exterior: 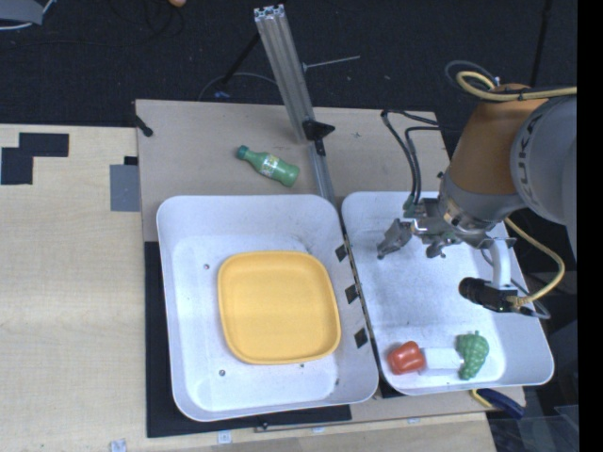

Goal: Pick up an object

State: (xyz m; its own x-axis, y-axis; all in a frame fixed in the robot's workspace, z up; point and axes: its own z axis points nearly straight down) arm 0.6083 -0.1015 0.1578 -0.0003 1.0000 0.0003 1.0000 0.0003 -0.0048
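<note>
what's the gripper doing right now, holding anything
Gripper: open, holding nothing, hovering over the right bin.

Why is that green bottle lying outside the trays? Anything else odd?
The green bottle lies on its side on the bench, behind the left tray, apart from the other things. Nothing else stands out.

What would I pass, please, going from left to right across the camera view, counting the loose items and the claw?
Yellow plate in the left bin, green bottle on the bench behind it, then in the right bin the red pepper, the claw and the green broccoli-like toy.
</note>
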